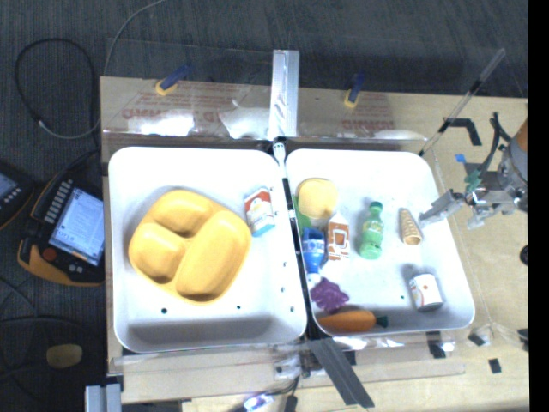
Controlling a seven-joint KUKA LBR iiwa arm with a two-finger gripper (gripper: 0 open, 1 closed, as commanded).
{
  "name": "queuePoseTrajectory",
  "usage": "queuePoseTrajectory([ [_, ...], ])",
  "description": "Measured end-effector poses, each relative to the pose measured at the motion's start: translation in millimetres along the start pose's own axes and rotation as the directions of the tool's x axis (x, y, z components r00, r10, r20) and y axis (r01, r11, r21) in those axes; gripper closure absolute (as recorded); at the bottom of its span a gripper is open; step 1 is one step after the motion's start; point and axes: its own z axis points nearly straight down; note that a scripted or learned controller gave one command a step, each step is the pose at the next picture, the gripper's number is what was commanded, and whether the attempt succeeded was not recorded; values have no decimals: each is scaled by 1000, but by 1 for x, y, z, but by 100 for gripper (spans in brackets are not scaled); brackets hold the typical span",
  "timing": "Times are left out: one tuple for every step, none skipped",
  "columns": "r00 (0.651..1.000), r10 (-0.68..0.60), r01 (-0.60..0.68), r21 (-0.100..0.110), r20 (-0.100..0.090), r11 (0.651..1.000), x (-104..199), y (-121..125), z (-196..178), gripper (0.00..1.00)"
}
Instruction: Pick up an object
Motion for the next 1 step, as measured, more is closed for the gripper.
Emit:
queuePoseTrajectory([
  [1000,7,-7,-2,2,1000,-5,37,-55,0],
])
